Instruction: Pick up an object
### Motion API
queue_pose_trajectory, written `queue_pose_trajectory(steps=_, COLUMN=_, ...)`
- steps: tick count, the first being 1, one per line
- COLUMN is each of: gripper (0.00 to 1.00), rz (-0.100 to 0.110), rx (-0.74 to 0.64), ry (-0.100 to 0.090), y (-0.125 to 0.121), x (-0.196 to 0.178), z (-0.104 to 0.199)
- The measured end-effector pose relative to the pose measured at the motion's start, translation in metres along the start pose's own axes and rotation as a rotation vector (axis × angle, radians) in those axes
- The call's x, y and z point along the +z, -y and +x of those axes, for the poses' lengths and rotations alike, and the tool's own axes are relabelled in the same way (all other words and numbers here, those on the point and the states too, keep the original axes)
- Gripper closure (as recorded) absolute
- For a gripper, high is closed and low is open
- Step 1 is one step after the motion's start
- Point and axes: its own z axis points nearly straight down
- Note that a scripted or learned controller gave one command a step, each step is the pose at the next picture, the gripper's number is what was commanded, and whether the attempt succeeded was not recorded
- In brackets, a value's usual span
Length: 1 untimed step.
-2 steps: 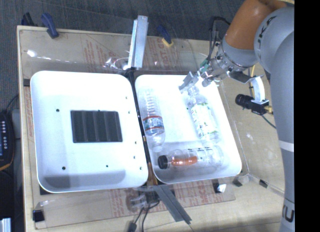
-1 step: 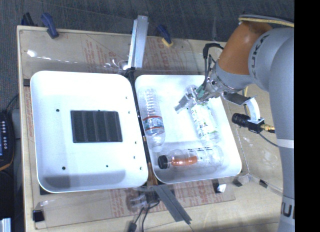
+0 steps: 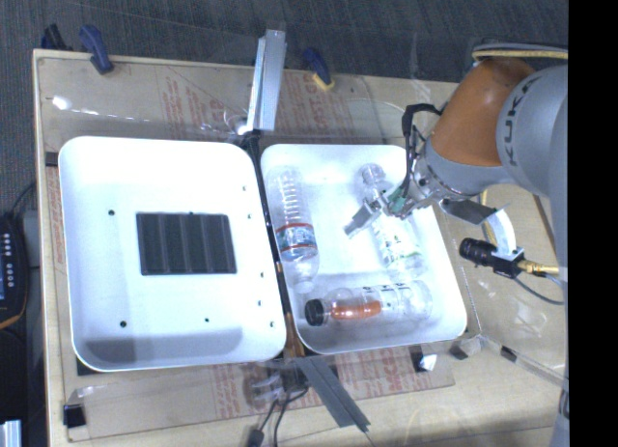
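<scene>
Three clear plastic bottles lie in the right bin [image 3: 439,276]. One with a blue-and-red label [image 3: 293,225] lies along the bin's left wall. Another, with a black cap and orange contents [image 3: 365,306], lies across the near side. The third [image 3: 396,237] lies along the right side, its cap end [image 3: 371,177] pointing to the far wall. My gripper [image 3: 379,209] hangs low over the upper part of this third bottle, reaching in from the right. No bottle is visibly lifted off the bin floor.
The left bin [image 3: 97,194] holds a flat black ribbed rectangle [image 3: 186,242] at its middle. A grey bar [image 3: 267,78] stands at the far edge between the bins, and blue clamps [image 3: 95,49] sit on the bench's back edge.
</scene>
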Motion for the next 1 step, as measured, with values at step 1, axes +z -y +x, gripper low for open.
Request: queue_pose_trajectory(steps=1, gripper=0.0, rz=-0.001, rx=-0.062, ry=0.001, y=0.0223, x=-0.0487, z=0.022)
